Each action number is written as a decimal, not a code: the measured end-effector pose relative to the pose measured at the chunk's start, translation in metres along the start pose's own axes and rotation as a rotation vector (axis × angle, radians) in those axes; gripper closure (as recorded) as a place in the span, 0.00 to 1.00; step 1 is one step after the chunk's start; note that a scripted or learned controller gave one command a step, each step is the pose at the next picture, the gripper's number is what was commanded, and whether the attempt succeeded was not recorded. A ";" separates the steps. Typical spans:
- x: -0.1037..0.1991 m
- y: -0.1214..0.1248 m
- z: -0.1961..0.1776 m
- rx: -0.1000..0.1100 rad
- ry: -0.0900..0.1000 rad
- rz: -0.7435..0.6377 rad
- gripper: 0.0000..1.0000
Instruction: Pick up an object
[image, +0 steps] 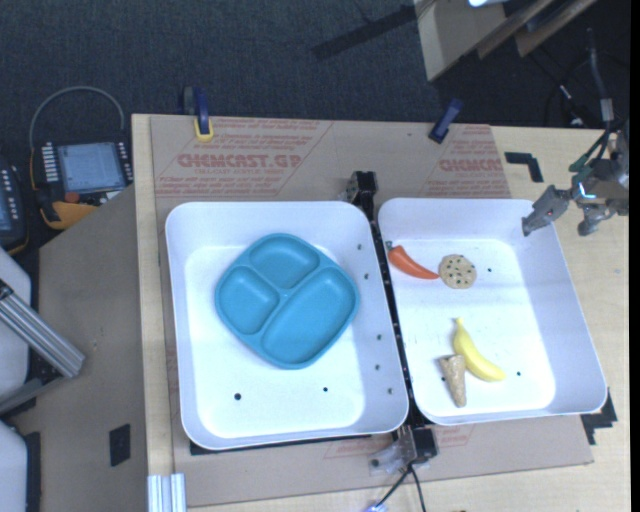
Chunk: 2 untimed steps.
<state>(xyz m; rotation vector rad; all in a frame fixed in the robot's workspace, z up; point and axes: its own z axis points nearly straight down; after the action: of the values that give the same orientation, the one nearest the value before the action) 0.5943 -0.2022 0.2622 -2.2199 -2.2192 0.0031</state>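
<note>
The right bin (560, 300) holds an orange carrot (411, 262) at its upper left. A round cookie (458, 271) lies just right of the carrot. Lower down are a yellow banana (475, 354) and a small beige piece (455, 378), which touches the banana's left end. My gripper (568, 212) hangs at the right bin's upper right corner, over the rim, well away from all these objects. Its two fingers are spread apart, and nothing is between them.
The left bin (200, 400) holds a blue divided plate (287, 299). The bench (320, 160) is brown board with clamps at the top edge. A black bracket (362, 186) sits between the bins at their far end. A pendant with a screen (90, 166) lies off the bench's left.
</note>
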 end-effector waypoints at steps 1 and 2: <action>0.000 0.001 -0.001 -0.003 -0.001 -0.001 0.00; 0.010 0.004 0.046 -0.002 0.000 -0.001 0.00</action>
<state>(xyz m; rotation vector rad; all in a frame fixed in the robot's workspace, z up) 0.5979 -0.1926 0.2158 -2.2193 -2.2215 0.0011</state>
